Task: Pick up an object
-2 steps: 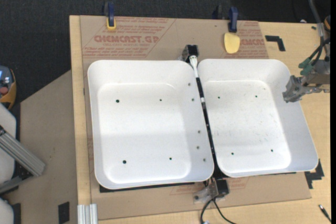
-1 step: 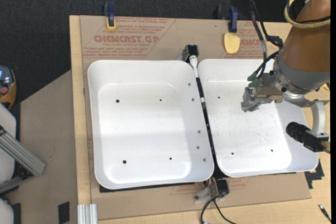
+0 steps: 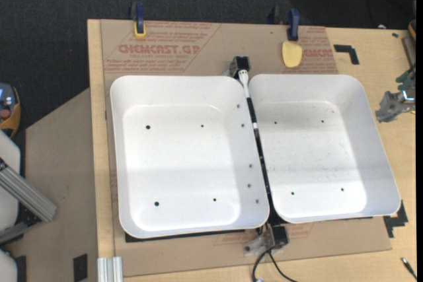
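Where the bench (image 3: 99, 142) is covered by a brown protective sheet printed in red with "CHEMCAST GP", two shallow white bins are set side by side, their inner rims almost touching. Four small dark dots are counted on the floor of the left bin (image 3: 119, 142), placed roughly at the corners of a rectangle, and four more are counted on the floor of the right bin (image 3: 370, 135), laid out the same way. A thin black strip (image 3: 258, 148) is seen running along the gap between the two bins; it is ended at the far side by one small black-and-white fitting (image 3: 240, 65) and at the near side by one dark block with a cable (image 3: 272, 238) leading off the bench edge.

Two blue clamps are fixed on the far edge of the bench: the left clamp (image 3: 138, 15) above the left bin and the right clamp (image 3: 293, 22) above the right bin, with one yellow pad (image 3: 291, 54) lying just below the latter.

At the right edge of the view, outside the right bin and near its far right corner, one metallic grey hand (image 3: 396, 101) is seen over the bench. Whether it is apart or together cannot be told. Which object is meant for picking up cannot be told either.
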You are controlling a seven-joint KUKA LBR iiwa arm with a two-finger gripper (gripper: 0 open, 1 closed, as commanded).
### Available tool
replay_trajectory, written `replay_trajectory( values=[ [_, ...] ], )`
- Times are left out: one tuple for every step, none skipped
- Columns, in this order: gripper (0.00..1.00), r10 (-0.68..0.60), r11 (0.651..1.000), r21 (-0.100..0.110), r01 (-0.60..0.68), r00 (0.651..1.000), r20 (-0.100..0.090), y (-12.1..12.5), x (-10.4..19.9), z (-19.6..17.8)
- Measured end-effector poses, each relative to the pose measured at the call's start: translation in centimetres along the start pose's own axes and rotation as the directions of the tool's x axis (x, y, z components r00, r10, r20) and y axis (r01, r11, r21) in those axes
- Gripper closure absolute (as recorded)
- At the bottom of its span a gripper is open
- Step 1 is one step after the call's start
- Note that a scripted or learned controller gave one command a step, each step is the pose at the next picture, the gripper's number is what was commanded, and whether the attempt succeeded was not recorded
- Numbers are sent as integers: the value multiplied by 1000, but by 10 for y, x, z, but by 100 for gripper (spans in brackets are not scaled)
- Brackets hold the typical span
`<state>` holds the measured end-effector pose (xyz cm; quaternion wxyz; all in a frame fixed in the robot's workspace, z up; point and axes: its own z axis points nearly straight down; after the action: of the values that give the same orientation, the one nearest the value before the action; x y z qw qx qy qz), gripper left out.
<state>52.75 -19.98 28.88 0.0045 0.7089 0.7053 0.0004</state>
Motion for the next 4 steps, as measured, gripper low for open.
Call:
replay_trajectory(
  values=[
    [100, -8, 1000, 11, 8, 1000, -9, -11, 83, 46],
    [100, -2, 1000, -6, 2, 1000, 2, 37, -2, -40],
    [100, -9, 1000, 9, 9, 1000, -7, 64, 64, 14],
    [100, -15, 1000, -3, 15, 1000, -6, 141, 162, 4]
  ],
)
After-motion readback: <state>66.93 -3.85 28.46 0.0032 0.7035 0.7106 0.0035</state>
